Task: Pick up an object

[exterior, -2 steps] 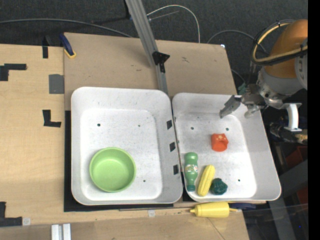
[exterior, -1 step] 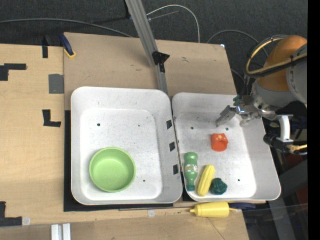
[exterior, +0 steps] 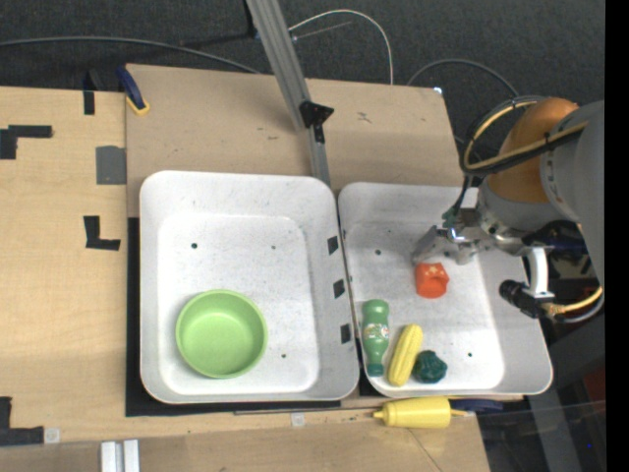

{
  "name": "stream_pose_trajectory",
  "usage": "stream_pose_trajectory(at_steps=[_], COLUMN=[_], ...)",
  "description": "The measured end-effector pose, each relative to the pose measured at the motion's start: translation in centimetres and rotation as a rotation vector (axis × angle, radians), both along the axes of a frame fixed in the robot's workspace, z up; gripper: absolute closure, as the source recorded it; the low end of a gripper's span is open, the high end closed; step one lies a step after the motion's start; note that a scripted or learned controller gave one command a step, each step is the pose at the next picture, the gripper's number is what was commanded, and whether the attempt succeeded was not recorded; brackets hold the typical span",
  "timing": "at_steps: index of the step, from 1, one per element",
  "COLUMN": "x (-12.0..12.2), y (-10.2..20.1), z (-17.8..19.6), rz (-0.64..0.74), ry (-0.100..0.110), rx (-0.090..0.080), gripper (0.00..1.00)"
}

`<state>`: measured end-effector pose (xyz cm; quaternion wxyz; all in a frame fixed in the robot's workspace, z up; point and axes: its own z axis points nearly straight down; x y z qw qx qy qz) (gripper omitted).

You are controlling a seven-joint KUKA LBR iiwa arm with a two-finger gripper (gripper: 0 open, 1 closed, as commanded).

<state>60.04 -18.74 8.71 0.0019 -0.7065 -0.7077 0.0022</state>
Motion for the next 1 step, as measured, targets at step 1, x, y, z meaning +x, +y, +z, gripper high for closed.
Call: stream_pose_trajectory(at_steps=[1], x=[0.13], y=[0.03], z=[1.30], rz=[0.001], ry=[-0.003], rx=[0.000], gripper=[1.00])
